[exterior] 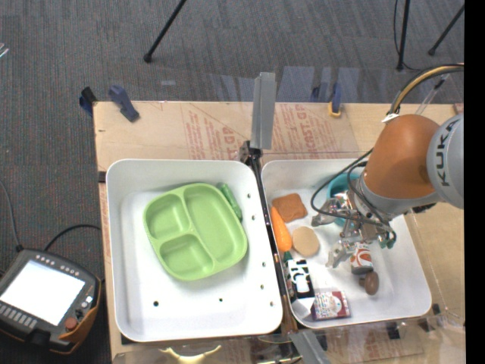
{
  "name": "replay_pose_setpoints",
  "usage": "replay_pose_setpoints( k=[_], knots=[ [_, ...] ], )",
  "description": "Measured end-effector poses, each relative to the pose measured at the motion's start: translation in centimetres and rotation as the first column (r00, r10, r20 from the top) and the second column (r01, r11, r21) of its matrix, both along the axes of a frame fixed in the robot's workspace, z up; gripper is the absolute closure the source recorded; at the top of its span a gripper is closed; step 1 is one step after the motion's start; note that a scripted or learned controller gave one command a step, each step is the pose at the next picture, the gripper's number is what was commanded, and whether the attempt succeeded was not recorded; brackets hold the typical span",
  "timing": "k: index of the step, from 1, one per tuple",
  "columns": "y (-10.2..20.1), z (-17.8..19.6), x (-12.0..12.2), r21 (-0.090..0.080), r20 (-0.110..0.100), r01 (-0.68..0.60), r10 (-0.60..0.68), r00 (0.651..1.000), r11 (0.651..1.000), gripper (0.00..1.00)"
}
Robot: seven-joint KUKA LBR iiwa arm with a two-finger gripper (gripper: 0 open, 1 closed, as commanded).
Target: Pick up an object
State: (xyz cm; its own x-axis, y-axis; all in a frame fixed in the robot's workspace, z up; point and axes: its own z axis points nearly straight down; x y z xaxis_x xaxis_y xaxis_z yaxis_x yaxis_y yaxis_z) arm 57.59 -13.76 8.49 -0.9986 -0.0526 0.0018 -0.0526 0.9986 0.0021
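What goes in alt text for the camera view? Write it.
Arm's gripper hovers low over the right bin, among a carrot, brown toast and a beige disc. The left bin holds a green tray.

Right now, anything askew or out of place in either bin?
Nothing spilled or damaged. The green divided plate sits rotated in the left bin, not square to its walls. The orange carrot-like piece lies tight against the right bin's left wall. The gripper hovers over the right bin's clutter.
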Motion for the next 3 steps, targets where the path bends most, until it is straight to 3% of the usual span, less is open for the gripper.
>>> replay_pose_setpoints(
  k=[1, 2, 3],
  knots=[
    [-4.2, 0.3, -5.6, -0.001, 0.002, -0.095, 0.095, 0.995, 0.995, 0.00],
    [-4.0, 1.3, -5.5, -0.001, 0.004, -0.103, 0.103, 0.995, 0.995, 1.00],
    [-2.7, 6.2, -2.7, -0.001, 0.006, 0.067, -0.067, 0.998, 0.998, 1.00]
  ],
)
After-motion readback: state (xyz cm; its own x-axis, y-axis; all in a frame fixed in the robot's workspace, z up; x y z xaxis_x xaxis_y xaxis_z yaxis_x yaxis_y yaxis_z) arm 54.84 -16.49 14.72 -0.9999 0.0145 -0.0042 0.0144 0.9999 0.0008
